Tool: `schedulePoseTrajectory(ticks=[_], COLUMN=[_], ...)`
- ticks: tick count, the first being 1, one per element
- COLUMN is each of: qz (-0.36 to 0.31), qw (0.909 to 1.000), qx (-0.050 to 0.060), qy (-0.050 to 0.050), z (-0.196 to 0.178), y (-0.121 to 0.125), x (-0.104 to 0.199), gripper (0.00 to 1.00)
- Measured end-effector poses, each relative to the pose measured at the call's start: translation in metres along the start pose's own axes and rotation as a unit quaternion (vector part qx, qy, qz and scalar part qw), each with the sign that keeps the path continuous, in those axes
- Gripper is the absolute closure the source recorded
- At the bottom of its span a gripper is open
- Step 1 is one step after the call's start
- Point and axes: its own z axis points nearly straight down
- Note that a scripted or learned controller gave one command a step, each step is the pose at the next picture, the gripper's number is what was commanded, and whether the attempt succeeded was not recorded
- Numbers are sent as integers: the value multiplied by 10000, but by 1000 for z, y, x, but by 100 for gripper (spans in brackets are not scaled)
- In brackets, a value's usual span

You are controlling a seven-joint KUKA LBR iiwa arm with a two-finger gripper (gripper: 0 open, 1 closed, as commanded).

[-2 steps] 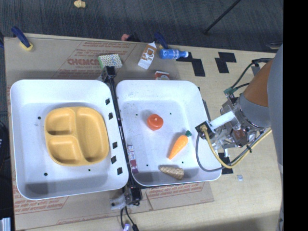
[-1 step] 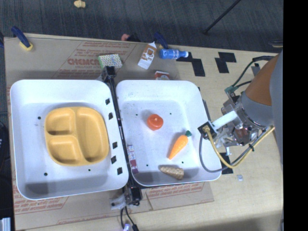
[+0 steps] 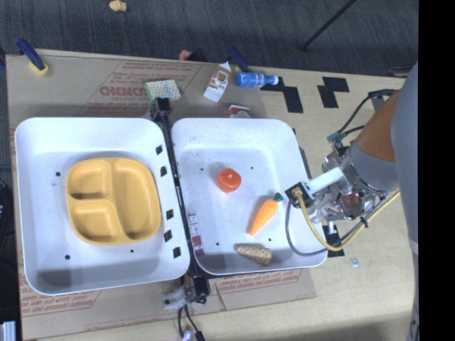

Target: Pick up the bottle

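Gripper [image 3: 340,206]: could not tell if open or closed, tip lost among wrist cables; nothing seen held.
Gripper spot: just outside the right rim of the right bin [image 3: 284,137], toward its near corner, well apart from the bottle.
Arm [image 3: 384,148]: grey with orange band, at the right edge of the view.
Bottle [image 3: 254,80]: blue, lay on its side on the bench beyond the right bin's far rim, outside both bins, paler end pointing right.
Left bin [image 3: 28,190]: white, shallow, held one thing, the plate.
Plate [image 3: 114,199]: yellow, three compartments, sat flat about mid-bin, slightly toward the left wall.
Right bin contents: three things, all apart from each other.
Orange round piece [image 3: 229,180]: near the middle of the right bin, kind unclear.
Carrot [image 3: 261,217]: orange with green top, lay at a slant right of centre, green end toward the gripper side.
Tan lump [image 3: 254,253]: by the right bin's near wall, below the carrot.
Carton [image 3: 218,82]: small, white and brown, on the bench just left of the bottle.
Small pack [image 3: 239,110]: red and white, at the right bin's far rim; touching or not unclear.
Green block [image 3: 162,89]: on the cardboard [image 3: 106,77], beyond the gap between the bins.
Clamp [image 3: 237,59]: blue, just beyond the bottle.
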Motion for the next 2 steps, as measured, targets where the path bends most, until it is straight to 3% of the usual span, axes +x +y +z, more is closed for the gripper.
schedulePoseTrajectory(ticks=[1, 2], qz=[7, -35], qw=[10000, 10000], qx=[-10, -2], qy=[13, -1], z=[-20, -4], y=[1, 0], x=[0, 0], gripper=[100, 100])
